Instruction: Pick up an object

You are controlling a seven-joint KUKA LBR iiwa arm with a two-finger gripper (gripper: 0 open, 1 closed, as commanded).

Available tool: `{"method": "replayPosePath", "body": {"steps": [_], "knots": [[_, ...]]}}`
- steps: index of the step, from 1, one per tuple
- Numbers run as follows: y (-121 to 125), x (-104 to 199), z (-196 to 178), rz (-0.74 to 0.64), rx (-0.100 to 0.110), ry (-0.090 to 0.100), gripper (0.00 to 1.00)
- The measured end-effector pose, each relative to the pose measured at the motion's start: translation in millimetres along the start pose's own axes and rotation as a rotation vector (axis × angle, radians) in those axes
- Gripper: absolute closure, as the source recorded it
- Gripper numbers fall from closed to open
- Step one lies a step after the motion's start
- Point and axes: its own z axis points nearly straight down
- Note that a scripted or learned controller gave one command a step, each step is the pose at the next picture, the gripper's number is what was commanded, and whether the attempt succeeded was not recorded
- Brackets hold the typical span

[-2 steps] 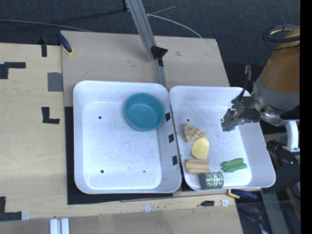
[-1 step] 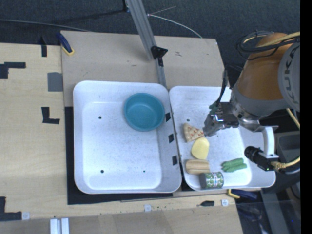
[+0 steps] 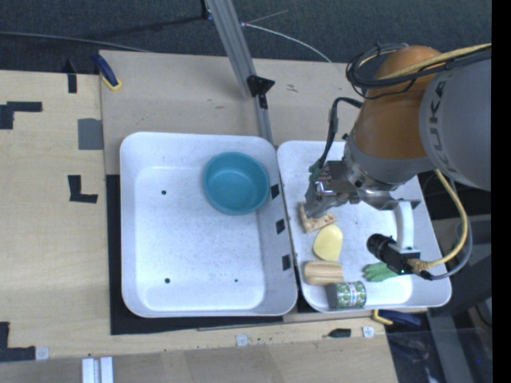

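White plastic bins sit side by side on the counter [image 3: 56, 238]. Inside the left bin [image 3: 160, 294], a blue bowl [image 3: 235, 183] stands upright near the far right corner. Over the right bin [image 3: 431, 294], the pincer [image 3: 322, 202] is low, just above a tan block [image 3: 310, 216] (whether its tips touch or grip anything, I cannot tell). Nearer the front edge lie a pale yellow piece [image 3: 328, 243], a wooden cylinder [image 3: 322, 273], a speckled green can [image 3: 349, 294] and a green item [image 3: 377, 271], close together.
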Motion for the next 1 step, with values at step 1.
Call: {"method": "replayPosePath", "body": {"steps": [1], "knots": [[-1.4,52.8,3.6,0.000,0.001,-0.001,1.00]]}}
